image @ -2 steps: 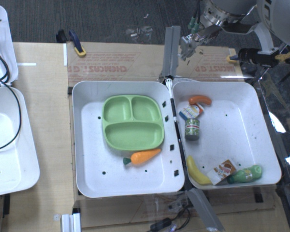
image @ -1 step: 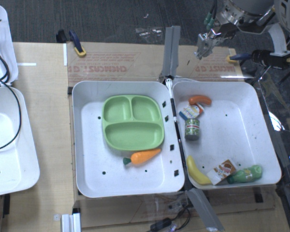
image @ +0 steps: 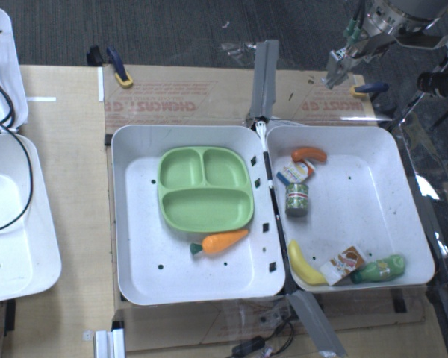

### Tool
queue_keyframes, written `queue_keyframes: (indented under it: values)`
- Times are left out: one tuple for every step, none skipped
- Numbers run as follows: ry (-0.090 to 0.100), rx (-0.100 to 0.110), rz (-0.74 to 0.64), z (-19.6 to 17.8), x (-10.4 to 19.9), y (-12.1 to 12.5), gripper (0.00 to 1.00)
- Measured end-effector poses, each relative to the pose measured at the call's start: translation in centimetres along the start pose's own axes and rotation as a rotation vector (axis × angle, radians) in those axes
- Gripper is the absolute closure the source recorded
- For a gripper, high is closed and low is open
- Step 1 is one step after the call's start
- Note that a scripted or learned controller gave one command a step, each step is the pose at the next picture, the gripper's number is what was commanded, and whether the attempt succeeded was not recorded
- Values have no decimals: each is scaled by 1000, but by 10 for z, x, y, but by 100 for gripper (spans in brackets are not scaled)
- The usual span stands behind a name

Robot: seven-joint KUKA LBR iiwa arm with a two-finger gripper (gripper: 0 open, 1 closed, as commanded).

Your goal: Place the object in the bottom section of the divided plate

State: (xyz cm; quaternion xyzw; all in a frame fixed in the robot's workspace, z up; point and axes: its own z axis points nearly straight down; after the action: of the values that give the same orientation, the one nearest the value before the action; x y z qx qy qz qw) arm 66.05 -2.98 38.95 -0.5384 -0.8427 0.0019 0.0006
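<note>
carrot (image: 222,241) below divided plate (image: 205,189), well apart from raised jaws

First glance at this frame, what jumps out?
The green divided plate in the left bin, all three sections bare, with a toy carrot lying just off its lower edge. Then the clutter in the right bin: a banana, a green bottle, a small jar and an orange sausage. The tool hangs at top right, above the bench beyond the bins.

Divided plate (image: 205,189) in left bin (image: 134,222); carrot (image: 221,242) just before it.
</note>
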Motion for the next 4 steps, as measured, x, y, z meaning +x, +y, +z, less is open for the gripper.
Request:
queue_keyframes:
  values:
    - [0,0,46,-41,17,-15,100]
    - [1,1,-75,-49,7,-75,100]
    - [2,1,-149,-49,-14,-112,100]
    - [2,1,-141,-49,-39,-153,100]
